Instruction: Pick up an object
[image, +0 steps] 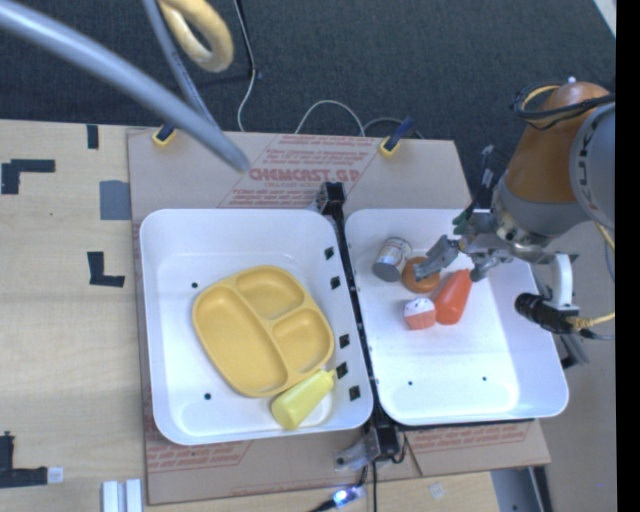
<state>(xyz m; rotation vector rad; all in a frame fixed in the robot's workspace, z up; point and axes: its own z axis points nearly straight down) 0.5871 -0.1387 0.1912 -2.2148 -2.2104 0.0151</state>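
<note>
The left bin (160, 300) holds a yellow divided plate (262, 327) and a yellow bottle (301, 398); the right bin (470, 390) holds a grey cup (390, 260), an orange ball (420, 276), and an orange bottle (447, 300); the gripper (452, 258) hovers over these, fingers spread, gripping nothing.

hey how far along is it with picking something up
Done: the arm has reached into the right bin, with the claw low among a grey cup, an orange round item, an orange bottle and a small white and orange piece. In hand: nothing visibly gripped. Left: closing on an object and lifting it.
</note>
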